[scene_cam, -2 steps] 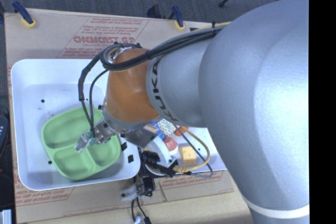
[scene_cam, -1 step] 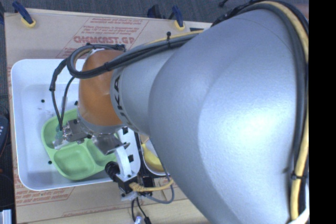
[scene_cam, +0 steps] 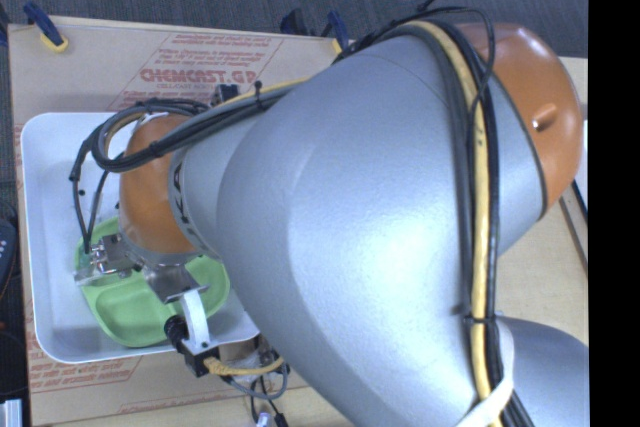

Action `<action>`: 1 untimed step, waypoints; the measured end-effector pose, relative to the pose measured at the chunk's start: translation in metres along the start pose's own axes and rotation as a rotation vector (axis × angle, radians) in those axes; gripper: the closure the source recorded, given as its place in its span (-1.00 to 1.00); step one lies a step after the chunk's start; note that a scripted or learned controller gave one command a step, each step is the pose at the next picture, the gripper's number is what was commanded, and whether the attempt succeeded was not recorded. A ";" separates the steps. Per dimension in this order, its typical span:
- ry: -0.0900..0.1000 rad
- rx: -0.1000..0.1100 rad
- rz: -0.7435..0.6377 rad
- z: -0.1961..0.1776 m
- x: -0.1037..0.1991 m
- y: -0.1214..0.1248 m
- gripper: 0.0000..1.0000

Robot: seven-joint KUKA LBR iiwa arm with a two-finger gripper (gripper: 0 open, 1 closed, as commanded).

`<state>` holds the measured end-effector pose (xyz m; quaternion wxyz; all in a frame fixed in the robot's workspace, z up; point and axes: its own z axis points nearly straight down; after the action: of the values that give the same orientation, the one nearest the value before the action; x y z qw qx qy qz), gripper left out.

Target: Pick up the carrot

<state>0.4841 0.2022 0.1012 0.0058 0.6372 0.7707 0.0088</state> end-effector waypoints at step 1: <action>0.000 0.005 -0.009 -0.010 0.001 0.000 1.00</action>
<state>0.4843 0.2029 0.1110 0.0041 0.6335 0.7737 0.0067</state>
